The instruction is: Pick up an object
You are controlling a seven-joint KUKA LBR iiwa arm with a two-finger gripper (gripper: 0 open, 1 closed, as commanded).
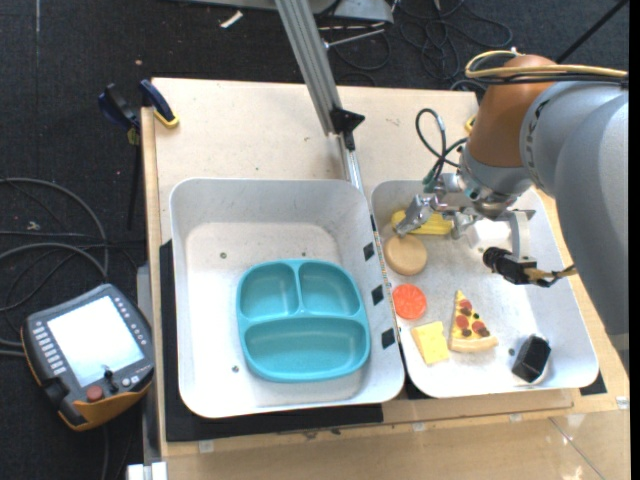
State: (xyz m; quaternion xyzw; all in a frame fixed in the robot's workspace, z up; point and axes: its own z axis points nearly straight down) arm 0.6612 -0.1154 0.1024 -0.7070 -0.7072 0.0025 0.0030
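One fixed overhead camera, slanting down on both bins (190,268)

Bright, even overhead light, sharp frame, you get no real blur.
White bins (200,228) run near blown-out, soft short shadows sit under the teal tray (300,320) and arm (560,128); floor around the tabletop (250,128) stays dark.

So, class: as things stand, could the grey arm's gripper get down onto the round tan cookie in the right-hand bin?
Probably yes. The gripper hangs just above the round tan cookie, whose top is uncovered; the red disc and yellow banana lie beside it, not over it.
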